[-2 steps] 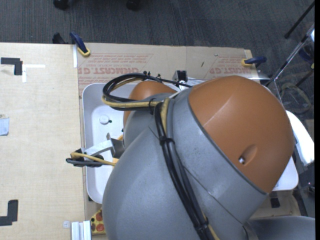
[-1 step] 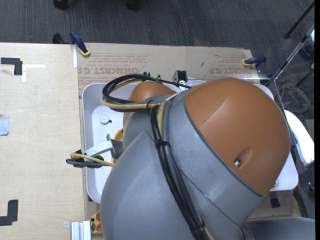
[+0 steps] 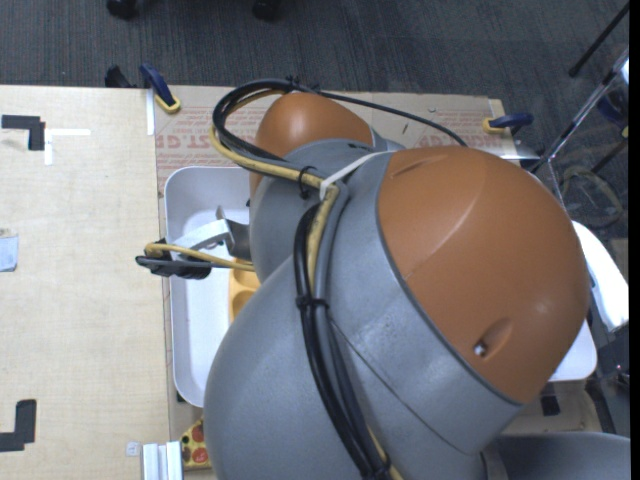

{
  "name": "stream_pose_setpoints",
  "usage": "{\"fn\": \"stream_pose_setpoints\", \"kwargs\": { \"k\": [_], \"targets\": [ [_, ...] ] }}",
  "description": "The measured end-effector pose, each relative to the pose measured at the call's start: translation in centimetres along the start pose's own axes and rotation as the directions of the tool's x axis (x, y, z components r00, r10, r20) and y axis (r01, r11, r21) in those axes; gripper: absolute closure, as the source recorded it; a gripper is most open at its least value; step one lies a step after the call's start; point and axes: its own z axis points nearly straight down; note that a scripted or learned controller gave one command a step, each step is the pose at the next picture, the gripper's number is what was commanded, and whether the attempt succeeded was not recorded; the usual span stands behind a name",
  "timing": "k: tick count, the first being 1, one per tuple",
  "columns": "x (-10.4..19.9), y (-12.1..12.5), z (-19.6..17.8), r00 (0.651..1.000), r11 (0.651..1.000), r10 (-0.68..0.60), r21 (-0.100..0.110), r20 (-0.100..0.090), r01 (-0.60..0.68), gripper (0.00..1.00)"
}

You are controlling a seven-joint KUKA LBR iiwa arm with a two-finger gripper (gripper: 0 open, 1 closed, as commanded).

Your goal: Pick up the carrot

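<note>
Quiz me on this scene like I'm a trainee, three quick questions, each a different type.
1. True or false: the arm hides most of the white bin from the camera.
2. What colour are the clamps at the far edge of the bench? A) blue B) red C) green
3. Fill in: the cables looping beside the arm's orange cap are black and ____.

Key: 1 true; 2 A; 3 yellow.

Robotics lab, clamped bench (image 3: 80, 298), office carpet (image 3: 400, 38)
</note>
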Motion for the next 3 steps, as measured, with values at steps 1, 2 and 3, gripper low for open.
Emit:
{"fn": "stream_pose_setpoints", "kwargs": {
  "k": [1, 2, 3],
  "targets": [
    [-3.7, -0.7, 4.8, 1.0, 1.0, 0.021, -0.003, -0.006, -0.021, 0.0],
    [-3.4, -0.6, 3.9, 1.0, 1.0, 0.021, -0.002, -0.011, -0.021, 1.0],
    [-4.5, -0.7, 4.2, 0.9, 0.9, -0.436, -0.012, -0.012, 0.436, 1.0]
  ]
}}
